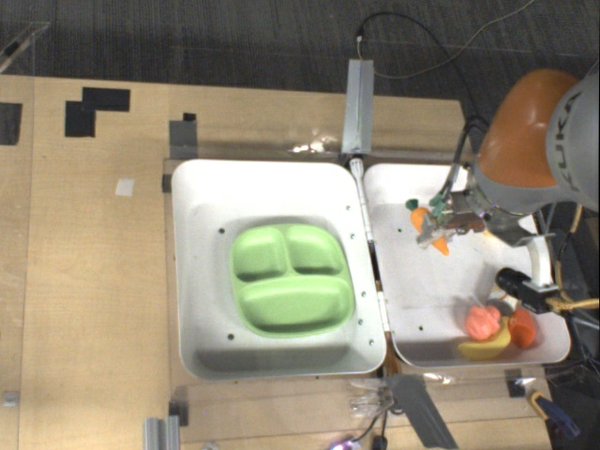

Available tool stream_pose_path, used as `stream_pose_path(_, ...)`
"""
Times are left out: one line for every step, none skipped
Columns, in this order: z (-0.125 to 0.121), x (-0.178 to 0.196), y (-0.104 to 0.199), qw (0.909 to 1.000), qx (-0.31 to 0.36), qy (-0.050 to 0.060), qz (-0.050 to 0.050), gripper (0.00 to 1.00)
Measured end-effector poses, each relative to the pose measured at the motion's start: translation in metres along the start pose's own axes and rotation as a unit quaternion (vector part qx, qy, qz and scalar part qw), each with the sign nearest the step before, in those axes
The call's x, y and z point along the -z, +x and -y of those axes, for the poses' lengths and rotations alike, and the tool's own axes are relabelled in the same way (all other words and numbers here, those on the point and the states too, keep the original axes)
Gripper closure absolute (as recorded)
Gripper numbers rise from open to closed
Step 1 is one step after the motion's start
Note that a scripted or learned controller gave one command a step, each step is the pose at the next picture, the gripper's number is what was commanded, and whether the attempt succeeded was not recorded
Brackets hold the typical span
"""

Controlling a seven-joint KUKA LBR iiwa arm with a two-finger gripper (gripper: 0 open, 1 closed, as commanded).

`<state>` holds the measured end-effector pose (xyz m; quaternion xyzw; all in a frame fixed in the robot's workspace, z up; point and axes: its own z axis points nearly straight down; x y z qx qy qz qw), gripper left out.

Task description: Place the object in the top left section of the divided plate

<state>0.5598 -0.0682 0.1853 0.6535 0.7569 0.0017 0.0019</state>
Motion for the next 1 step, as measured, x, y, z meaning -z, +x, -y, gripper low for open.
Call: stream_pose_path(0.0120,-0.0004,0.0669,0.9999,-0.016,0.001,0.000,1.00)
